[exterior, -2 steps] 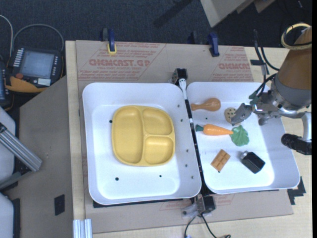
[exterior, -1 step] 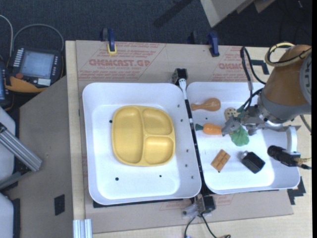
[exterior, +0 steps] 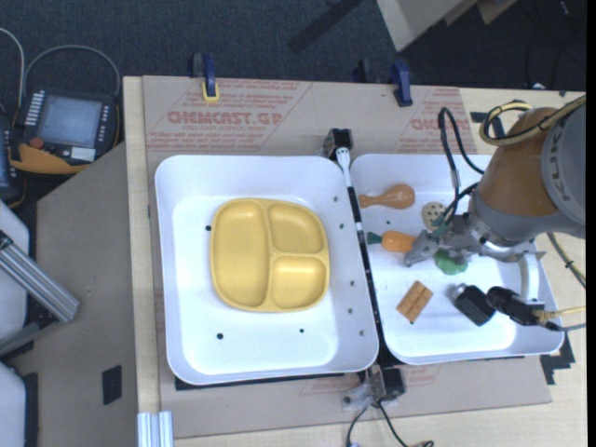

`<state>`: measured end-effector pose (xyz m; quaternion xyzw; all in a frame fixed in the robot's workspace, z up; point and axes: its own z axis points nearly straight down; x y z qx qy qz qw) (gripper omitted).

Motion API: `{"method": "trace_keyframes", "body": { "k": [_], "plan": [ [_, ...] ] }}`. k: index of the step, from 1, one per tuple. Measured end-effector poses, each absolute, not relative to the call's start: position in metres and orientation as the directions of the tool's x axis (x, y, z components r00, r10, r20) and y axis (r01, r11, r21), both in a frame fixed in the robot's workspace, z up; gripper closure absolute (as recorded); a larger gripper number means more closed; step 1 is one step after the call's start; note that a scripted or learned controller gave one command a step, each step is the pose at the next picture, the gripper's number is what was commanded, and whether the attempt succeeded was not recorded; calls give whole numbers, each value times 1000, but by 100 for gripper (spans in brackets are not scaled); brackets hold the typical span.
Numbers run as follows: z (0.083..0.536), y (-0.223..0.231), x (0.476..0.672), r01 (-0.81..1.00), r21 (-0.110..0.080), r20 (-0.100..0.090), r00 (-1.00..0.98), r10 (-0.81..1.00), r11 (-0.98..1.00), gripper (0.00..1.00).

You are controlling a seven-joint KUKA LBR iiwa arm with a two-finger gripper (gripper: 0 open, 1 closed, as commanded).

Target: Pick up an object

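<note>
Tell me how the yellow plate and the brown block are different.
The yellow plate is big and lies in the left bin; the brown block is small and lies in the right bin. The plate is rounded with three sections; the block is a plain rectangle. Both lie flat.

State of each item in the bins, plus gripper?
yellow plate: flat, right way up, left bin
wooden spoon: lying flat, right bin
pale round thing: lying loose, right bin
orange piece: lying loose beside the gripper
brown block: lying flat, apart from the rest
green thing: partly hidden under the gripper
gripper: low over the green thing
</note>
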<state>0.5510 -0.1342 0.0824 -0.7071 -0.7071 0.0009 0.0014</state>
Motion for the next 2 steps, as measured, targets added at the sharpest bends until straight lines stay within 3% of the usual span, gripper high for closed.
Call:
{"method": "trace_keyframes", "body": {
  "k": [1,2],
  "plan": [
    [96,-136,553,1000,4,-3,2,1000,-2,100],
    [143,-142,560,1000,7,-3,0,1000,0,100]
  ]
}}
